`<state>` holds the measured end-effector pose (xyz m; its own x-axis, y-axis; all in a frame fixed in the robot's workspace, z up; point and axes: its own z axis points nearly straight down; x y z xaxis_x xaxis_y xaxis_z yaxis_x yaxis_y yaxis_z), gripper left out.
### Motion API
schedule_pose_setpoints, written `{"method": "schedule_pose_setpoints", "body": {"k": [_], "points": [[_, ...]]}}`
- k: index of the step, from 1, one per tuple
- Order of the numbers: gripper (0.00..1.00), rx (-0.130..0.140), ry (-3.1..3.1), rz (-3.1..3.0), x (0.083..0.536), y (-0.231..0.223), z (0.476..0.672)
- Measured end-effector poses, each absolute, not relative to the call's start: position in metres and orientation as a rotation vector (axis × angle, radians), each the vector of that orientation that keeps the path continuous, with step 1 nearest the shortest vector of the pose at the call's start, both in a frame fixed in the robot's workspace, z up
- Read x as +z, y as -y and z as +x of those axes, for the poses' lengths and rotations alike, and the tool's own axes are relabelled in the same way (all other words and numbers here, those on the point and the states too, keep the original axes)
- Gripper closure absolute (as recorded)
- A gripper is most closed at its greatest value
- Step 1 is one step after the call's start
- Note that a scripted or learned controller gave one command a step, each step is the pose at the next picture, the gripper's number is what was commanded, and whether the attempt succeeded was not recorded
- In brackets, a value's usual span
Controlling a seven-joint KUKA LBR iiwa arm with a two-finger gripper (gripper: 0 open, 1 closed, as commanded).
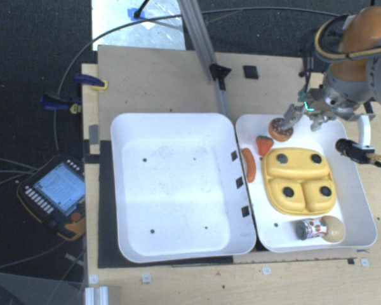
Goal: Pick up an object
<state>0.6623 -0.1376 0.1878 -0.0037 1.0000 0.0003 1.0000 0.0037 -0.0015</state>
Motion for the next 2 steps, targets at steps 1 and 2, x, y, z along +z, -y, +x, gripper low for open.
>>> {"method": "schedule_pose_setpoints", "body": {"k": [1,2], "points": [[0.0,-0.002,2.227,-2.218,0.19,0.137,0.663],[0.0,0.001,2.225,-2.219,0.148,0.136,0.659]]}}
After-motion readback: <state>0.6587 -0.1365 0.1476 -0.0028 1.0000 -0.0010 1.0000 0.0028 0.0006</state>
